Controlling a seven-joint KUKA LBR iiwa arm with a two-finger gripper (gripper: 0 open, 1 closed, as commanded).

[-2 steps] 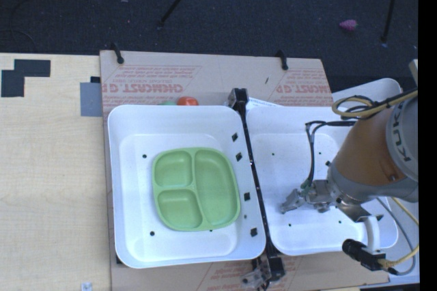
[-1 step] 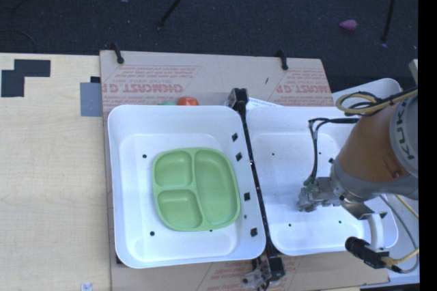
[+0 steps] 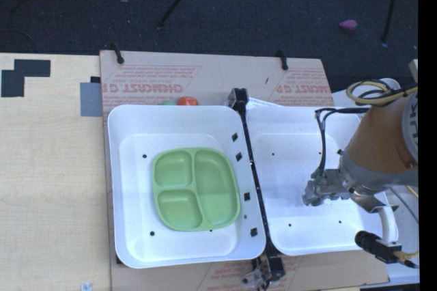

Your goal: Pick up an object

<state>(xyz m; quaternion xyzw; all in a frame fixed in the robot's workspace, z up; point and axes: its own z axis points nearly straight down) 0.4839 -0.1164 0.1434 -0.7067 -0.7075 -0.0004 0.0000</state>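
Green plate (image 3: pixel 196 188) lies in the left bin (image 3: pixel 130 132); at its three o'clock, the gripper (image 3: pixel 315 192) hovers over the right bin (image 3: pixel 287 139), grip unreadable.

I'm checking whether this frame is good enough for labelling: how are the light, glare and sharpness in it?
Camera view: light is even and bright on both white bins, whose floors are nearly washed out, with soft shadows along their walls; the green divided plate is fairly sharp, its compartments readable; the gripper is a dark, slightly soft blob against the white; the floor behind the bench is dim.
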